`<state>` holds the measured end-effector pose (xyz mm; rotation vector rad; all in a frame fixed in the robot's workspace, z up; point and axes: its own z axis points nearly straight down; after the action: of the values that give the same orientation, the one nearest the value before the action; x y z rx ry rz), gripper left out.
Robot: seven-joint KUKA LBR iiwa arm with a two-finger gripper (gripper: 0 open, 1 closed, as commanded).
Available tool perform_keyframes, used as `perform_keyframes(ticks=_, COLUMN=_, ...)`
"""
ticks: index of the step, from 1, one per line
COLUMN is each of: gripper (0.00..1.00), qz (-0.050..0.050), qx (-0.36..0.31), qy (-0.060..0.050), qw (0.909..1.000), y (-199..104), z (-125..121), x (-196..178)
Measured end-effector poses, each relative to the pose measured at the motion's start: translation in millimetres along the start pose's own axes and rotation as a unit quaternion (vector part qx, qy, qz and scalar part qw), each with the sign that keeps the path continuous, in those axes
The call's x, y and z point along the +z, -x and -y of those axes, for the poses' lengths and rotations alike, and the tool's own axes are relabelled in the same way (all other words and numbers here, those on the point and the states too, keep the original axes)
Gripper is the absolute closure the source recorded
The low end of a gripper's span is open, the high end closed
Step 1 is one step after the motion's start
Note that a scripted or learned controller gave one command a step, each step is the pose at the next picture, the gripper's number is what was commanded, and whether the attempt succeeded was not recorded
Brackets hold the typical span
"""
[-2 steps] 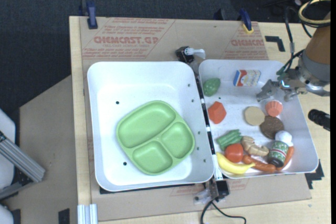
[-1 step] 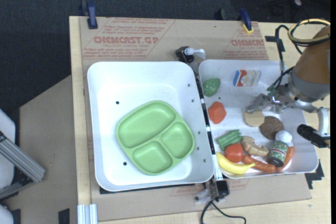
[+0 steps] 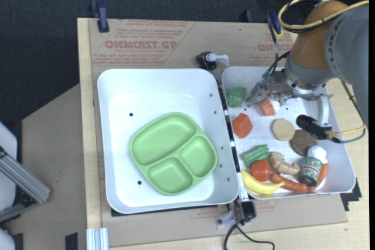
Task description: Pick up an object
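Red-orange block [image 3: 268, 106]: one only, small, squarish, plain-sided, no marking to be made out. Sits on the white floor of the right bin [image 3: 338, 168], in its far half, just under the tip of the pincer [image 3: 267, 96]. Touching, gripped or apart: cannot tell.

Counted from near to far. Two shallow white bins, side by side on the surface [image 3: 176, 32]. In the left bin [image 3: 114, 96]: one green plate [image 3: 173, 152], moulded into three compartments. In the right bin: twelve small things in all, the block among them.

- **Nearest:** one yellow banana [image 3: 261, 184]; one red-orange chilli-like piece [image 3: 293, 187] just beside it; one small can [image 3: 309, 171], label too small to read.
- **Just beyond:** one red tomato [image 3: 261, 170], one tan knobbly piece [image 3: 285, 165], one white piece [image 3: 317, 154], one green pod [image 3: 255, 153].
- **Mid-bin:** one brown disc [image 3: 303, 142] beside one tan disc [image 3: 283, 129], and one orange-red lump [image 3: 242, 125] near the wall shared with the left bin.
- **Farther:** the block, and one green lump [image 3: 234, 96] towards the far left corner.

Over the block, the pincer; whether released or clenched, cannot tell. Behind it, one grey arm [image 3: 354, 50] with an orange band, reaching in from the right.

Farthest: two blue clamps on the far edge of the surface, one at the left [image 3: 101, 13], one at the right [image 3: 272, 21]. Red print on the surface, "CHEMCAST" followed by what looks like "GP". Reads in full behind the left bin and repeats behind the right bin, there partly covered by the arm.
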<state>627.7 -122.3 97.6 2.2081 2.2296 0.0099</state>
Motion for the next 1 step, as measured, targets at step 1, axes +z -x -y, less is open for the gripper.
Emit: perform_keyframes(ticks=1, gripper=1.0, qz=0.002, qx=0.005, qy=-0.001, qw=1.0, y=6.8, z=2.6, x=-9.6)
